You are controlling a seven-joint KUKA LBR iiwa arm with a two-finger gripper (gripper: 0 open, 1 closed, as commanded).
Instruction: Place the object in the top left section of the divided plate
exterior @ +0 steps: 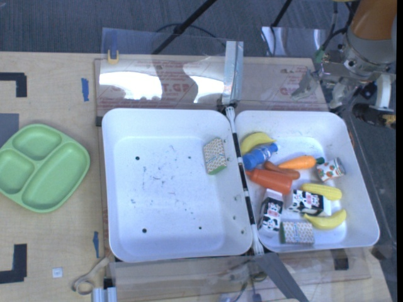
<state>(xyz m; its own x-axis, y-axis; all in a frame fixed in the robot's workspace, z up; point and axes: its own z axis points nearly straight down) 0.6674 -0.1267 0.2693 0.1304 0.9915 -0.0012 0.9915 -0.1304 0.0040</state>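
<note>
Left bin (126, 168): patterned sponge block (215, 155) lies near right wall. Right bin (352, 168): heap of toy food, including bananas, carrot (296, 163), blue bottle (259, 156), cow-print cartons. Green divided plate (43, 167) on bench, left of bins, well apart. Gripper (329, 80) beyond right bin's far edge; opening: cannot tell.
</note>
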